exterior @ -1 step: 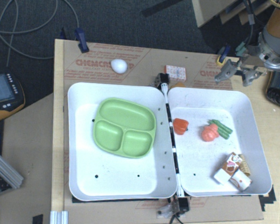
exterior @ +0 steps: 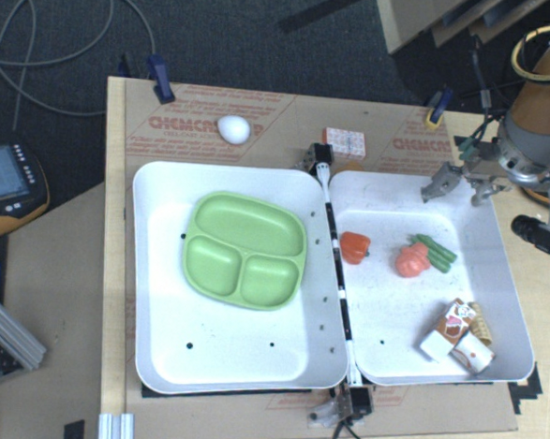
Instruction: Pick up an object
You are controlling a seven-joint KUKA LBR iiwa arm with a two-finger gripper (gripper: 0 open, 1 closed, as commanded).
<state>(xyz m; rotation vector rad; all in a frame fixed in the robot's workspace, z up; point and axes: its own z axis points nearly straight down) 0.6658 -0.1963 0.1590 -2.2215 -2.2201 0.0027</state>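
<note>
So the arm (exterior: 536, 110) was parked at the top right, with the tool (exterior: 463, 187) hanging over the back right corner of the right bin (exterior: 506, 277). Its two fingers were spread apart with nothing between them, well clear of everything in the bin.

Inside that right bin there were a few candidates to grab: a small red pepper-looking piece (exterior: 354, 248) near the left wall, a pinkish-red toy with a green leafy top (exterior: 417, 257) roughly in the middle, and a little carton (exterior: 458, 335) lying tipped over down in the front right corner. The two red things sat near each other but apart; the carton was well off on its own.

The left bin (exterior: 155, 327) had a green divided plate (exterior: 246, 250) lying flat, three compartments, nothing in them.

Outside the bins, on the worktop (exterior: 123, 250) behind them, a white egg-shaped thing (exterior: 232, 128) sat by the back edge, and a small checkered block (exterior: 345, 142) was further right.
</note>
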